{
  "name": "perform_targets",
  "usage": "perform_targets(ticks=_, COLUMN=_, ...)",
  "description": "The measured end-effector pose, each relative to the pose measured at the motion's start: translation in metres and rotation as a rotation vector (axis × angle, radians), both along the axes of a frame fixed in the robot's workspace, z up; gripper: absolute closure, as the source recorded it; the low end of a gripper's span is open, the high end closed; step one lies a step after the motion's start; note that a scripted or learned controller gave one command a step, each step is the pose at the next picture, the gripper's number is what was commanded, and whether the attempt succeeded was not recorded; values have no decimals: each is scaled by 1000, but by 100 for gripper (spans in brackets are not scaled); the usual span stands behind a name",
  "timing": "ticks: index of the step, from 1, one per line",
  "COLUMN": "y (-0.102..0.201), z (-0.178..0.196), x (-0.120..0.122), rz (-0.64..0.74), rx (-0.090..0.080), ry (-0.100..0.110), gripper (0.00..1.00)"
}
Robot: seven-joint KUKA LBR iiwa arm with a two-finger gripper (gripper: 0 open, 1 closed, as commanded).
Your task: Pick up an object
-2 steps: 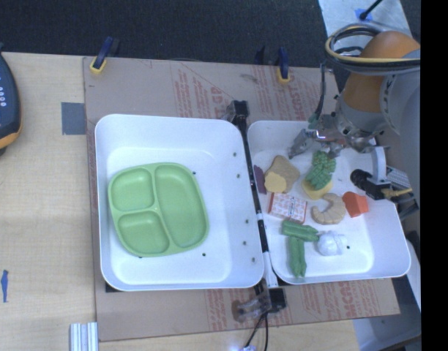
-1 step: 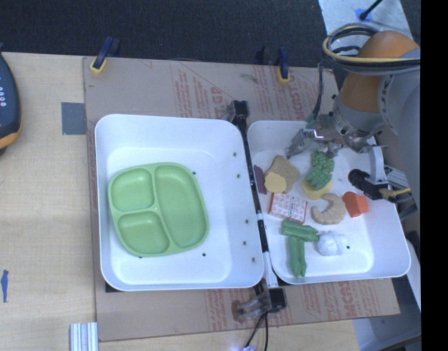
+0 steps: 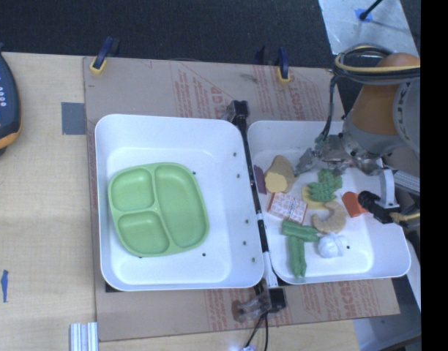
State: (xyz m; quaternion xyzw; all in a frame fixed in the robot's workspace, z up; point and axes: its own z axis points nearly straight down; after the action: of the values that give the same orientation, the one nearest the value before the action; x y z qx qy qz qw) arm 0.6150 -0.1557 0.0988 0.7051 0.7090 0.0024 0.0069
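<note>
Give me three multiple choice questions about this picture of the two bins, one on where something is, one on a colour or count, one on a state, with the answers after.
1. Where does the divided plate lie?
A. In the left bin
B. In the right bin
C. On the bare bench

2. What colour is that plate?
A. Red
B. Green
C. Blue

3. How does the plate sit?
A. Upside down
B. Standing on its edge
C. Flat, compartments facing up

Answers:
1. A, it rests on the floor of the left bin, while the small toys are piled in the right bin.
2. B, it is light green all over.
3. C, its three hollows are open to the camera.
</note>
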Motion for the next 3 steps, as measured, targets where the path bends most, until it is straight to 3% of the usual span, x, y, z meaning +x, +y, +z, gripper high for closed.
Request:
perform_targets(ticks=1, y=-34, z=-2, x=46, rz=1, rx=5, ry=6, gripper=0)
perform_targets(ticks=3, y=-33, z=-1, x=45, rz=0, rx=6, ry=5, gripper=0)
